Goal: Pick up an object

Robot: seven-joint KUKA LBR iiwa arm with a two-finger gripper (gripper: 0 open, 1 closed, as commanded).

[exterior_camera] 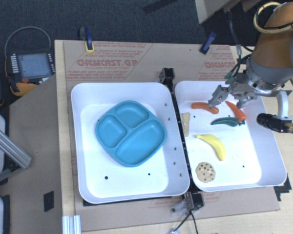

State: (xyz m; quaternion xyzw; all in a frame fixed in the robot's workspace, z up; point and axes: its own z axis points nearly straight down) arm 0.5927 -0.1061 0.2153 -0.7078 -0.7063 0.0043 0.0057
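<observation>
Fingers spread and holding nothing, our pincer (229, 98) hangs in the camera view straddling an orange carrot (236, 110), which we see just below it in the right bin (268, 177), long axis running diagonally.

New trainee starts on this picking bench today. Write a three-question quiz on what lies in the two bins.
1. True or false: the blue three-compartment plastic plate lies in the right white bin.
2. Which thing lies nearest the two-finger gripper? A) the round speckled cookie B) the yellow toy banana C) the orange carrot-shaped toy
3. Fill in: the dark teal pepper-shaped toy lies between the orange toy and the ______.

Key
1. False; it lies in the left white bin.
2. C.
3. Banana.
</observation>
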